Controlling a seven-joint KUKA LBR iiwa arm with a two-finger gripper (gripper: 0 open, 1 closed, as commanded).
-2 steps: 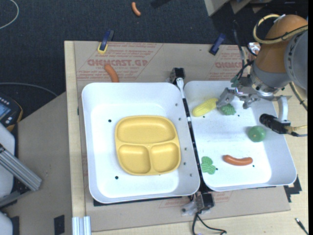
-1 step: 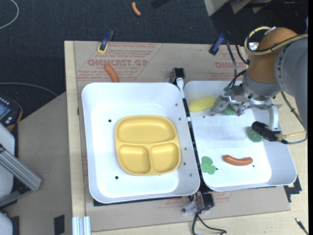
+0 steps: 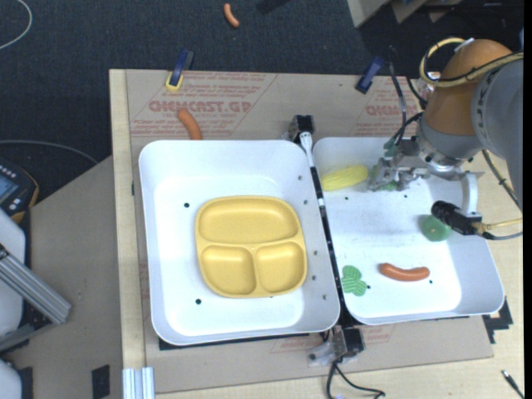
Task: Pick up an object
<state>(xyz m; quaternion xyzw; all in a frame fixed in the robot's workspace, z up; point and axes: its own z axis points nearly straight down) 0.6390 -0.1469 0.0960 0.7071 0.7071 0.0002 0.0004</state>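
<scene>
The right bin (image 3: 378,227) holds a yellow corn cob (image 3: 343,177) at its far left. Toward the front lie a red-orange sausage (image 3: 405,272) and a small green leafy piece (image 3: 353,280). At the right sits a round green item (image 3: 434,228), partly covered by a black part of the arm. My gripper (image 3: 385,179) hangs low over the far part of this bin, just right of the corn cob and close to its end. Whether it touches the cob is unclear, and nothing is visibly lifted.
The left bin (image 3: 162,223) carries a yellow divided plate (image 3: 249,246). An orange sausage (image 3: 190,124) lies on the bench behind that bin. Blue clamps (image 3: 178,71) (image 3: 369,75) grip the bench's far edge. The arm and its cables fill the upper right.
</scene>
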